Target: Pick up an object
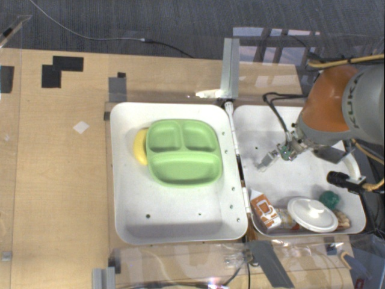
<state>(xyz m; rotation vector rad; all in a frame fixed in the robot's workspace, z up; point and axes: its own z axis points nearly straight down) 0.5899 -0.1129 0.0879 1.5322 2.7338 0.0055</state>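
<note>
Green tray [183,152] over banana [139,148], pincer [278,155] near bowl [312,214]

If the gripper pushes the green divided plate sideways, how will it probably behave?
The green divided plate looks like rigid moulded plastic, so it would probably slide flat. Its wide, low shape makes tipping unlikely. It overlaps a yellow object, which may shift too.

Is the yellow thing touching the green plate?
Touching, as far as the camera view shows: the yellow thing pokes out from under the left edge of the green plate with no gap between them, in the left bin.
</note>
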